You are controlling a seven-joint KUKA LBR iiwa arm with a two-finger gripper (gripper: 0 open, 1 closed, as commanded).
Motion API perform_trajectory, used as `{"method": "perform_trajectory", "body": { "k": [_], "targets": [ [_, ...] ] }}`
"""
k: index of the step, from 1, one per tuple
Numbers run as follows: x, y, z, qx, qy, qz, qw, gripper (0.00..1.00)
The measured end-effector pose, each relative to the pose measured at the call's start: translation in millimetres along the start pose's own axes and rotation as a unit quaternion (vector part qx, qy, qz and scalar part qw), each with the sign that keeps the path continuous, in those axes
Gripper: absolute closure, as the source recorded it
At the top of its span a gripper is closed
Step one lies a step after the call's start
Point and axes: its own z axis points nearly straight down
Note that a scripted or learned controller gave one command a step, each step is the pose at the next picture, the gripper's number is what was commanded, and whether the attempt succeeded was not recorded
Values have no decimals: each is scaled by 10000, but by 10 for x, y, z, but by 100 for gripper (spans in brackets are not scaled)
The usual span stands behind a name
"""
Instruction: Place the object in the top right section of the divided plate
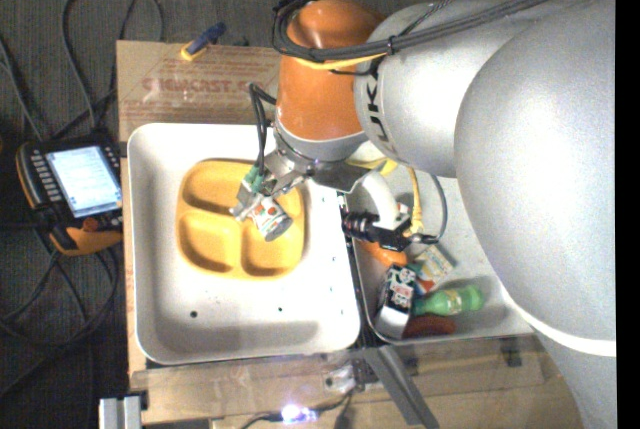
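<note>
— What is seen at the gripper (262, 200)?

— A small can (270, 218) is clamped between its fingers, tilted, its long axis slanting down to the right.

— And where is it held?

— Over the yellow divided plate (205, 242), above the ridge by the right-hand sections; the target section appears to lie just up from it. The plate is set in the left white bin (160, 317), with room all round.

Small can (270, 217) (tilted) over yellow divided plate (215, 237).
</note>
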Motion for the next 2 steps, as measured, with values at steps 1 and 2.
{"method": "perform_trajectory", "body": {
  "k": [1,2],
  "targets": [
    [363,90,3,-1,5,372,9993,100],
    [-155,145,251,0,-20,34,10000,100]
  ]
}}
